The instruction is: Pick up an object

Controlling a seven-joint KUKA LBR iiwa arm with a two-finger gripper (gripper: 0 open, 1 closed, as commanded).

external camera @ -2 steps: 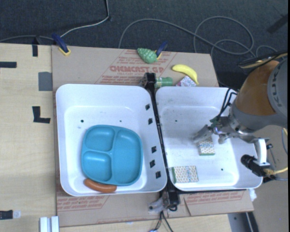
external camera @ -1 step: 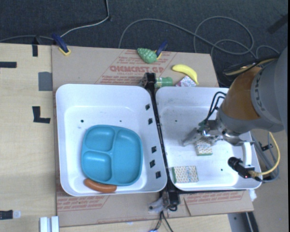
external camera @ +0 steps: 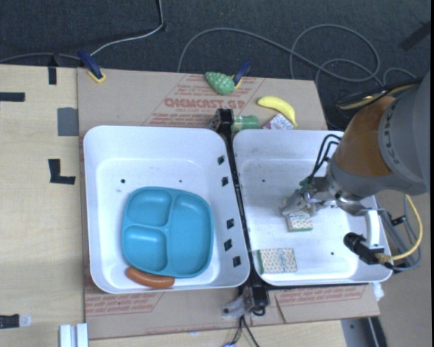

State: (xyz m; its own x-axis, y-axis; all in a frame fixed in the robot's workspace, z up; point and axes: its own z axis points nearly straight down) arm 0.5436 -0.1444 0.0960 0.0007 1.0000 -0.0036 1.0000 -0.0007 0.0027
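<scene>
Gripper (external camera: 301, 207) low over small packet (external camera: 299, 222) in right bin (external camera: 275, 150); claw state: can't tell. Risk: flat packet, likely to slide or get pinched only at an edge and drop.

Robotics lab bench, cardboard sheet (external camera: 195, 107) under two white bins (external camera: 101, 150), loose cables (external camera: 325, 42), tape marks (external camera: 58, 170)
</scene>
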